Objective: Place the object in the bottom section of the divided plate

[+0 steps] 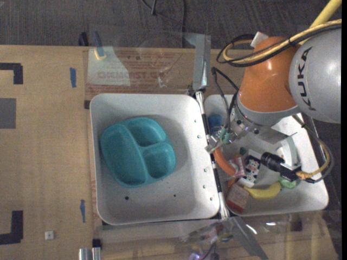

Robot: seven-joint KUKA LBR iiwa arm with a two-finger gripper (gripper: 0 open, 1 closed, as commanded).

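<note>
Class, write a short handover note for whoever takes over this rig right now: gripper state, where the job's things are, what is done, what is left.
Gripper: down in the right bin among the clutter; the arm hides whether it is open or shut, and no hold shows.
Divided plate: teal, in the left bin, nothing in its sections.
Objects: a banana, a red packet and other small items lie in the right bin.
Done: nothing placed.
Left: grasp an object, carry it to the plate's bottom section, release.

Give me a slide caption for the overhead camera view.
KUKA arm reaching into the cluttered right bin, teal divided plate waiting in the left bin.
</note>
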